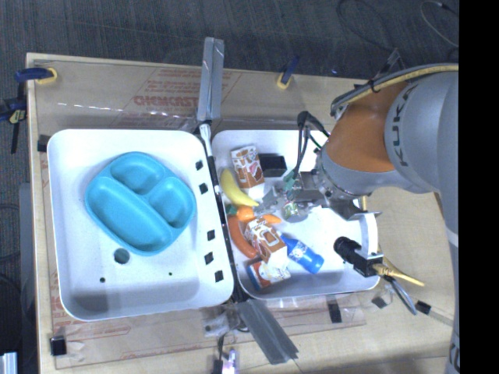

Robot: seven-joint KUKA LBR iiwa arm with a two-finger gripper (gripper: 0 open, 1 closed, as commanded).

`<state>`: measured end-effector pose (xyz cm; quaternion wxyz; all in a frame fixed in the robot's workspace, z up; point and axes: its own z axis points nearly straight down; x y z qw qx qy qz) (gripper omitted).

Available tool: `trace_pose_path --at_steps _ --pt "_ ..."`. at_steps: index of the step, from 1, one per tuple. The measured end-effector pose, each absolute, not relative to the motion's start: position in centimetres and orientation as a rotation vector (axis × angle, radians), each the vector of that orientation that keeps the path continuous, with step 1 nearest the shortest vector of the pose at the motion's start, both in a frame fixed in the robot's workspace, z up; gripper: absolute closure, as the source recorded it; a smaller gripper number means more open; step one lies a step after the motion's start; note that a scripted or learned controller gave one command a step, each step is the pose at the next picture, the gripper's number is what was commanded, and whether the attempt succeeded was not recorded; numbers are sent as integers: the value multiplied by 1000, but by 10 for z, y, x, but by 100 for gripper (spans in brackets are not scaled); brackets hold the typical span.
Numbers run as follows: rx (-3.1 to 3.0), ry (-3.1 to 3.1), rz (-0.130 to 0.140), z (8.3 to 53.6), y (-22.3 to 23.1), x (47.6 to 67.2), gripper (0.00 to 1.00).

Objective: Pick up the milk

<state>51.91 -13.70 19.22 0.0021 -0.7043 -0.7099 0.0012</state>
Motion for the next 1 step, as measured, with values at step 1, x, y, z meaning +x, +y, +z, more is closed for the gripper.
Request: trace_pose_path --at_steps 1 --pt "-2036 -2408 -2 94 -129 479 0"
